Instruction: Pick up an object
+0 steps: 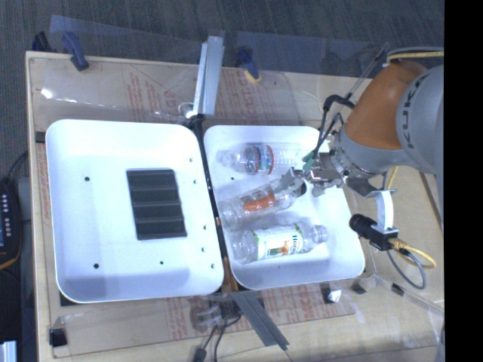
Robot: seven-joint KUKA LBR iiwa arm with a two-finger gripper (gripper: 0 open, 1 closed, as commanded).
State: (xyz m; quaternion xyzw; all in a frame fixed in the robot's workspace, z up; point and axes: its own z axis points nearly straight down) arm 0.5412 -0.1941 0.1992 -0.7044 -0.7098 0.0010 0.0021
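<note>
You've got three clear plastic bottles lying on their sides in the right bin (343, 259). The blue-and-red-label bottle (253, 158) is at the back, the orange-label bottle (260, 200) sits mid-bin, and the green-and-white-label bottle (278, 243) lies nearest the front wall.

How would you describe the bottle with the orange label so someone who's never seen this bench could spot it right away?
Look at the right-hand white bin, the one with three clear plastic bottles lying on their sides. The orange-label bottle is the middle of the three, lying at a slant. Its neighbours differ: the bottle with a red and blue label lies farther back, and the bottle with a white and green label lies nearer the front.
</note>
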